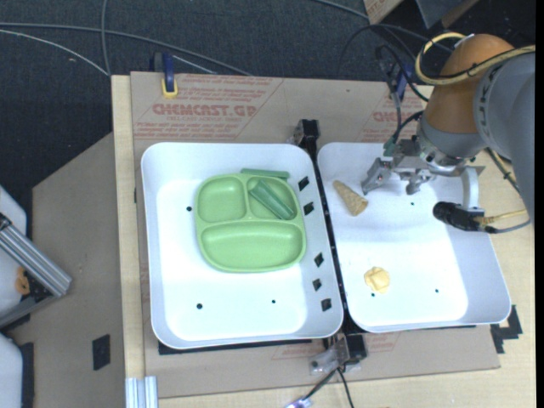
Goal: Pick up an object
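Observation:
In the right bin (476,304) a tan cone-shaped piece (350,197) lies near the left wall, towards the back. A small yellow object (376,279) rests nearer the front. My gripper (393,182) hangs over the back of this bin, just right of the tan piece. It is open, its two fingers spread apart with nothing between them. The left finger tip is close to the tan piece, but whether they touch I cannot tell.
The left bin (170,296) holds a green divided plate (248,245) with a darker green piece (272,197) in its back right compartment. Black clips (319,262) line the divider between the bins. Open white floor lies at the right bin's front and right.

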`<state>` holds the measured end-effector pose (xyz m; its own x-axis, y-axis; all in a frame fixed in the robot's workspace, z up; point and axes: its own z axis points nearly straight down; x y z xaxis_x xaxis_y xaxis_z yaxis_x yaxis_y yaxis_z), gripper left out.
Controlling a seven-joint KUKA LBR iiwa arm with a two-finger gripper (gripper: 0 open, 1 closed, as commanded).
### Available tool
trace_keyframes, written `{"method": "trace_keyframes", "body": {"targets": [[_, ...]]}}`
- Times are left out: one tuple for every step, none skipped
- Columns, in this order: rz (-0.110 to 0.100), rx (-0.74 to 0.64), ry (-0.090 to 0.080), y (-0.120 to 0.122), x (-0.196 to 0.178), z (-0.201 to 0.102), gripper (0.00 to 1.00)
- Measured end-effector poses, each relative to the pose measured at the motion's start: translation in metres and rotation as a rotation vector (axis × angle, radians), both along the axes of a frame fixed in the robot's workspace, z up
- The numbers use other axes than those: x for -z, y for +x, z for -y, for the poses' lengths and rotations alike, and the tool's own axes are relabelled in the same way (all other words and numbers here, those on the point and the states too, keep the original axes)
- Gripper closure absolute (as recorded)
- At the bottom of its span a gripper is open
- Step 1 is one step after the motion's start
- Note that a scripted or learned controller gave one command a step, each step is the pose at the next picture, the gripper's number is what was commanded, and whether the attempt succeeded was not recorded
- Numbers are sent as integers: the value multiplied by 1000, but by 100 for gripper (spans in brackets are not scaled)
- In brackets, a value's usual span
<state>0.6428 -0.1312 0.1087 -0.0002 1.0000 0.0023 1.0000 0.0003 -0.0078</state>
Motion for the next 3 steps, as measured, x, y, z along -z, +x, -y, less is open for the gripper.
{"method": "trace_keyframes", "body": {"targets": [[10,0,-2,3,-16,0,100],[14,-1,-3,5,-60,0,100],[15,1,-4,4,-123,7,100]]}}
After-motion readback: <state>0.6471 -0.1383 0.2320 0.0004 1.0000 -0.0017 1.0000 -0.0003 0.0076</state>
